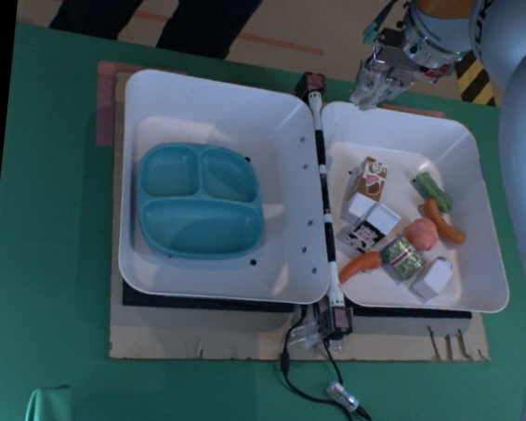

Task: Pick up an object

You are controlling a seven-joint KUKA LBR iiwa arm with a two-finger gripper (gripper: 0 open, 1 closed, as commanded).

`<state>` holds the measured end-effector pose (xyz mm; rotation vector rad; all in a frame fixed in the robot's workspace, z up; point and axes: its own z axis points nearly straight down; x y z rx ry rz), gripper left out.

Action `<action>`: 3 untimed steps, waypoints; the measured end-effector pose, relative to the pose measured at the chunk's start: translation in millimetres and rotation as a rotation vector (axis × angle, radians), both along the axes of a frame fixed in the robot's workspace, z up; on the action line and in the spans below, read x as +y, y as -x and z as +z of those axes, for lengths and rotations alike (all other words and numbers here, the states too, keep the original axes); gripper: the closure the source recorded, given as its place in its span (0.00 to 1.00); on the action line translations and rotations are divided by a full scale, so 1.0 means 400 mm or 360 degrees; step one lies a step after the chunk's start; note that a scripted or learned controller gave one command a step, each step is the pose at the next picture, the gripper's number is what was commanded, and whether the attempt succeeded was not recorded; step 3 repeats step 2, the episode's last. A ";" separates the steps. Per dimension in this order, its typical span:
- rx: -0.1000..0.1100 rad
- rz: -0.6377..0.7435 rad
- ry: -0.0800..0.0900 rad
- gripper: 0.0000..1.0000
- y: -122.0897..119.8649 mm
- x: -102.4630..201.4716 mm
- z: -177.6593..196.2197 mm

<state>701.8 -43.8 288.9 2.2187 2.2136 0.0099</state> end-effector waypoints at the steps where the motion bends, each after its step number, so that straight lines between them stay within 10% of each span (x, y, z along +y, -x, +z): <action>1: -0.0015 -0.0004 0.0001 1.00 -0.004 -0.001 0.037; 3: 0.0000 0.0000 -0.0001 1.00 0.000 0.119 0.044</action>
